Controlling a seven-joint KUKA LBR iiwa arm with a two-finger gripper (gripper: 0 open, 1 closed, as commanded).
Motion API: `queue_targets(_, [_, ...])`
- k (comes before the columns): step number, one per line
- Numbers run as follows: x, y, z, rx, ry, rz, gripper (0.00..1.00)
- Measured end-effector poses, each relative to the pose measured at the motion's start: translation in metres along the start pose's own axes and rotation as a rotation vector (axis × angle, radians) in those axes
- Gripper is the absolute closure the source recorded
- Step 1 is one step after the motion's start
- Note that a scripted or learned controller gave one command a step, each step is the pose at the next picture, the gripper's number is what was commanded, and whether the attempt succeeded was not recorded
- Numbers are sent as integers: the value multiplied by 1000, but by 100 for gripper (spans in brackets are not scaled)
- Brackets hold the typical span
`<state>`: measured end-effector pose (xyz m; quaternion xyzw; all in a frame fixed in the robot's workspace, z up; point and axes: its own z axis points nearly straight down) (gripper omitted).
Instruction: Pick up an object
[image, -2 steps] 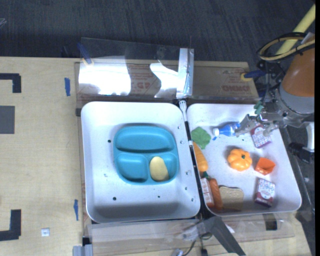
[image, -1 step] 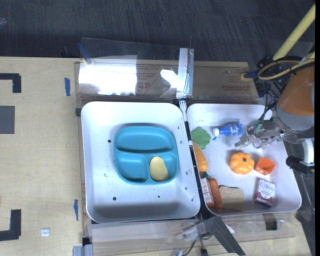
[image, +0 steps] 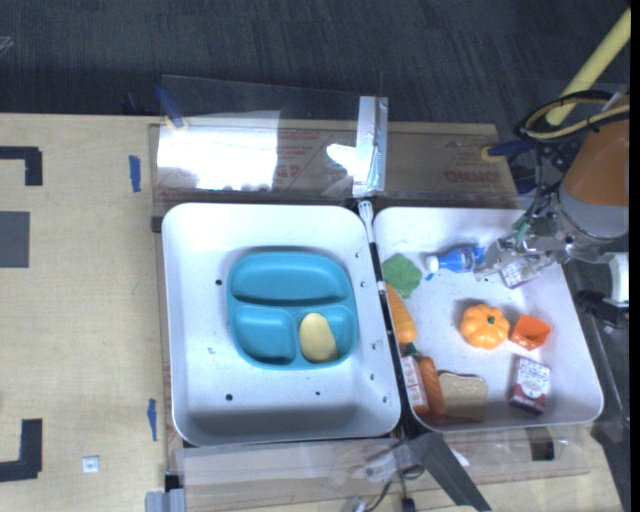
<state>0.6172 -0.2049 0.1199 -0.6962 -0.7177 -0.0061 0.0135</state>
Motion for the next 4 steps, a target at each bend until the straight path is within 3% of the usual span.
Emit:
queue_targets(1, [41, -67, 35, -14, -29, -137, 0])
queue_targets(2, [40, -66, 24, -19, -31, -136, 100])
queue_targets(3, [66, -51, 34, -14, -33, -261, 100])
queue_targets(4, [127, -30, -98, -18, -30, -189, 100])
